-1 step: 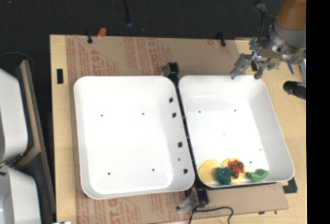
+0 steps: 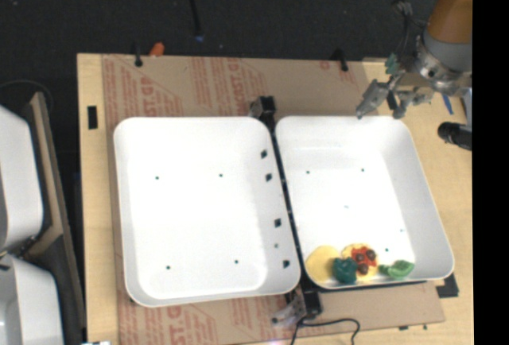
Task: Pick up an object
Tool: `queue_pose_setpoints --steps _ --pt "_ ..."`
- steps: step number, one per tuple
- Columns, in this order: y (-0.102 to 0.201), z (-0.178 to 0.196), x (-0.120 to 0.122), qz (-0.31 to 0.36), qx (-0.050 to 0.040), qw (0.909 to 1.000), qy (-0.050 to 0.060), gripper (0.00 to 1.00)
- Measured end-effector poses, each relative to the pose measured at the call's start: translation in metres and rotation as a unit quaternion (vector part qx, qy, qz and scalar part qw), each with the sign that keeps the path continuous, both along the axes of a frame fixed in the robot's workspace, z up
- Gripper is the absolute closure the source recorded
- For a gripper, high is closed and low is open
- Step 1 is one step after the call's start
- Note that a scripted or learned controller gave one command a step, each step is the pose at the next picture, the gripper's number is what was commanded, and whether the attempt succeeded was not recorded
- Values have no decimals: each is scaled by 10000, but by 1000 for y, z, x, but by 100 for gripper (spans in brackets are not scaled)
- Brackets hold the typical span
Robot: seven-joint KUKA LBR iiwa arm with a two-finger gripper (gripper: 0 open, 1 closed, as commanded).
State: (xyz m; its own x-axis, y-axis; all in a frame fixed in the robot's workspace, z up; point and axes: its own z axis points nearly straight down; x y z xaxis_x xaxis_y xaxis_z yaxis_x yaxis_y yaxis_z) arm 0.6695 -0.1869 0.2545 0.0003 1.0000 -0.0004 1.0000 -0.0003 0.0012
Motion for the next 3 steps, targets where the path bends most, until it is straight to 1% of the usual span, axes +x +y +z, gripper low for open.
queue_pose_setpoints --steps 1,2,3 --pt "1 -60 6 2 5 10000 27 0" --pt "1 -124 2 0 5 10000 30 0" --pt "1 -155 2 2 1 10000 15 0"
